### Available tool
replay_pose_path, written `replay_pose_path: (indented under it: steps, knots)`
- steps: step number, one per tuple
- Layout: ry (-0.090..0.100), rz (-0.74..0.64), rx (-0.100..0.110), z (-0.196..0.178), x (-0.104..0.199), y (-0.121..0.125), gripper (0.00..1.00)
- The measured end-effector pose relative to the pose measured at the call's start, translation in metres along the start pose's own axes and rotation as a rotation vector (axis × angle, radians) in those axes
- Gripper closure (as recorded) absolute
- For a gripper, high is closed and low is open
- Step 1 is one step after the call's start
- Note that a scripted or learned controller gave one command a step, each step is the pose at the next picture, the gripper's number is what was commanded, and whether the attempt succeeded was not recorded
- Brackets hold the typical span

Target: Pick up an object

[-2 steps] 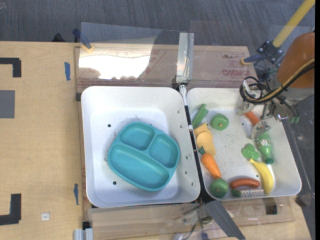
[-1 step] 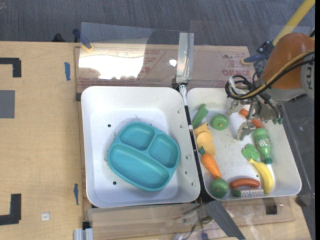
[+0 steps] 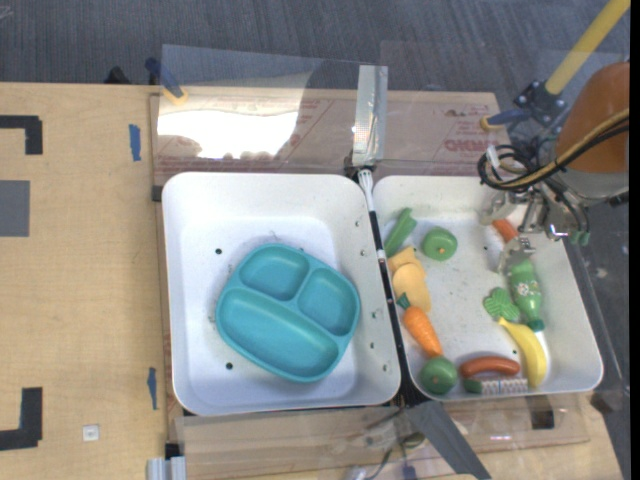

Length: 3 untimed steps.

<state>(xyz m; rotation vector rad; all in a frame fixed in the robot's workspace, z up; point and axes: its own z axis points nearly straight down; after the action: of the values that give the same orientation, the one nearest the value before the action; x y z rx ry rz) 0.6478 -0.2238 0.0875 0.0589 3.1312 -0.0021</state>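
Observation:
The right bin (image 3: pixel 585 313) holds several toy foods. Among them are a green apple (image 3: pixel 438 243), a green pepper (image 3: pixel 400 231), a yellow piece (image 3: pixel 409 282), a carrot (image 3: pixel 423 331), a round green fruit (image 3: pixel 437 374), a red sausage (image 3: pixel 490 366) and a banana (image 3: pixel 528 349). A leafy green piece (image 3: pixel 498 304) and a pale green speckled item (image 3: pixel 526 291) lie near the right wall. My gripper (image 3: pixel 520 253) hangs over the bin's far right part, directly above the speckled item. A small orange piece (image 3: pixel 504 230) lies beside it on the left.
The left bin (image 3: pixel 190 228) carries a teal divided plate (image 3: pixel 288 311). A clear plastic sheet (image 3: pixel 260 108) and a metal post (image 3: pixel 369 118) stand behind the bins. Cables (image 3: pixel 515 163) loop around the wrist near the right bin's far corner.

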Motion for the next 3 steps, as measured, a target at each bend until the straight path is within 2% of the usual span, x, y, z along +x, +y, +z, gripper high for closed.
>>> replay_pose_path:
  steps: [1, 2, 3]
  knots:
    - [0.003, -0.055, -0.001, 0.0, 0.012, 0.037, 0.0]
    - [-0.013, -0.056, 0.003, -0.015, 0.007, 0.036, 1.0]
    - [-0.011, -0.056, 0.003, -0.014, 0.008, 0.037, 0.0]
